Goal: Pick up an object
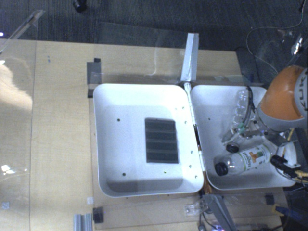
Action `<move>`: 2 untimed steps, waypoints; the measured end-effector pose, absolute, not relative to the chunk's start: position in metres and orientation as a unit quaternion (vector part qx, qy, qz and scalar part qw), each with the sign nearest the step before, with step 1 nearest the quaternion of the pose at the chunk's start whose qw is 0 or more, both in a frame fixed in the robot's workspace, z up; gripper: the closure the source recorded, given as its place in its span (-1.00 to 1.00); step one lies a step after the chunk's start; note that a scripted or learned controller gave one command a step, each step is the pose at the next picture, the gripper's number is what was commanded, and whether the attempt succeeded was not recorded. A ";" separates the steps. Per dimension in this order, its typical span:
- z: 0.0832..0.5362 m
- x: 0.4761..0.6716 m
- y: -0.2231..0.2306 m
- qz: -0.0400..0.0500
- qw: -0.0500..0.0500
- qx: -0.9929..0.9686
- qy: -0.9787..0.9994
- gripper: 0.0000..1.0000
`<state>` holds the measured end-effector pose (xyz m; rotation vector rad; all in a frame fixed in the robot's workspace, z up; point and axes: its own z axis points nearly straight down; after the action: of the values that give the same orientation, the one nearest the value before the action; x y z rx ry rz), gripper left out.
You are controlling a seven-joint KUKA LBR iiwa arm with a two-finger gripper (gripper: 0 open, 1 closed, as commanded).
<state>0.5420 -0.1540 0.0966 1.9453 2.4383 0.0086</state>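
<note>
Arm is hovering in the right bin (211, 97), tool (239, 134) just above the bottle (245, 160) — grip state unclear. Best centring on the bottle's body — not its cap.

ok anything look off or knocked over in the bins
One thing: the clear bottle with the black cap lies on its side in the right bin, cap toward the left bin. The dark ridged block lies flat and square.
</note>
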 end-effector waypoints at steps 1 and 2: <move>0.164 0.523 -0.175 0.001 0.005 0.452 0.892 -1.00; 0.101 0.553 -0.173 0.002 0.007 0.404 0.915 -1.00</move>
<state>0.5530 -0.1727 0.1009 1.2645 2.8595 0.0048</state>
